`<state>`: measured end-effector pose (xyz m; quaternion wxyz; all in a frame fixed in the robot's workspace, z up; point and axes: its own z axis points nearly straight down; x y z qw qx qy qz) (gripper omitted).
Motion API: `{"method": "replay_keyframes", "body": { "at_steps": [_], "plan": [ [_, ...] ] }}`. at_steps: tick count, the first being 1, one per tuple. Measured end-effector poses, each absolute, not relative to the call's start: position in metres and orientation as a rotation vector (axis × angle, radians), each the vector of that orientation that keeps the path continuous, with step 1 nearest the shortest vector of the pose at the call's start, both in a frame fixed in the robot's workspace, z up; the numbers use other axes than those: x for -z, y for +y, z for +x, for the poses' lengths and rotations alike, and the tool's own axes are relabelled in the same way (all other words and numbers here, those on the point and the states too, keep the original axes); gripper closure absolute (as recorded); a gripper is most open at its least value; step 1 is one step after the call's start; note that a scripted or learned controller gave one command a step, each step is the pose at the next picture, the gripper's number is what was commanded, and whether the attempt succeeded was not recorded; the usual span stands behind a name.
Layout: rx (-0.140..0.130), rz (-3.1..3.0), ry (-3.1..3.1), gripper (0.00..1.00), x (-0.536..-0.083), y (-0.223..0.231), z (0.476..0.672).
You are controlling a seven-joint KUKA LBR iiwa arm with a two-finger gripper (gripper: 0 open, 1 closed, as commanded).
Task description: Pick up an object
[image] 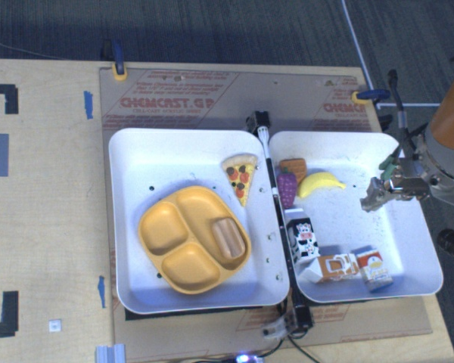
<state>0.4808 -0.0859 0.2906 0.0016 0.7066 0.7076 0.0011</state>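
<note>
We're at the approach step: nothing's picked yet. Two bins: left bin [136, 150], right bin [348, 144]. One yellow tray [170, 237] w/ one hot dog [228, 237] in its right-hand compartment; one pizza slice [240, 174] just beside it. In the right bin: one banana [320, 183], one grape bunch [287, 188], one orange block [293, 166], one cow carton [303, 240], two small cartons [356, 265]. Gripper [377, 197] hangs over the right bin, right of the banana, holding nothing we can see; can't tell its opening. Next, we think: pick a target, likely the banana, center over it, descend.
</note>
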Motion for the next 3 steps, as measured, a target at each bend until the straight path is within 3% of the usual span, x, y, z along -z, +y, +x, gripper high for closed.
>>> {"method": "replay_keyframes", "body": {
  "at_steps": [1, 2, 3],
  "plan": [
    [-0.001, 2.22, 2.223, 1.0, -0.204, -0.036, 0.48],
    [0.001, 2.223, 2.224, 1.0, -0.184, 0.034, 0.479],
    [-0.001, 2.221, 2.22, 1.0, -0.206, -0.019, 0.549]
  ]
}}
